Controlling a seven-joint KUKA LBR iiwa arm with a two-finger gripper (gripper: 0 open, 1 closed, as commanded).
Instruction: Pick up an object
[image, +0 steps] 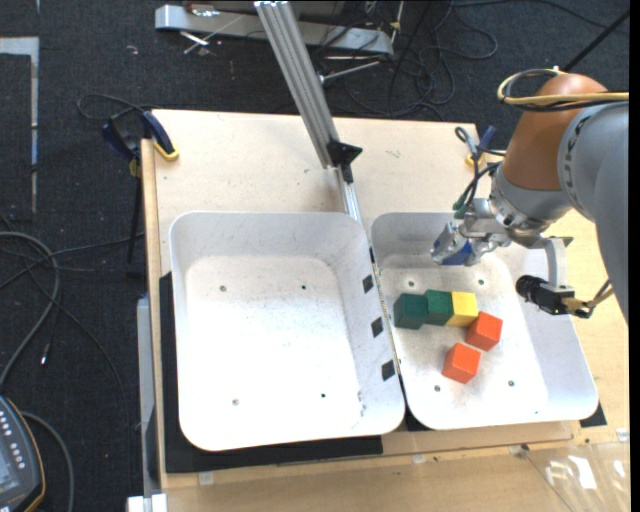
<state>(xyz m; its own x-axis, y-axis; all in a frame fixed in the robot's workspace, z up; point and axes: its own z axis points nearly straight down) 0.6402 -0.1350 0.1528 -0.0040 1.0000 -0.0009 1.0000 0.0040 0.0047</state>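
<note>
The gripper (456, 247) hovers over the back part of the right bin (560, 395), just behind the block cluster, but its tip is a blur, so whether it is parted or closed cannot be told, and nothing is seen held. Candidate objects all lie in that right bin: a dark green block (409, 311), a green block (439, 305) and a yellow block (463, 307) touching in a row, with two orange blocks (473, 346) just in front of them (toward the bin's near rim). Best bet is probably an orange block, since they stand free of the row; the arm should centre over one and descend straight so neighbours aren't nudged.
</note>
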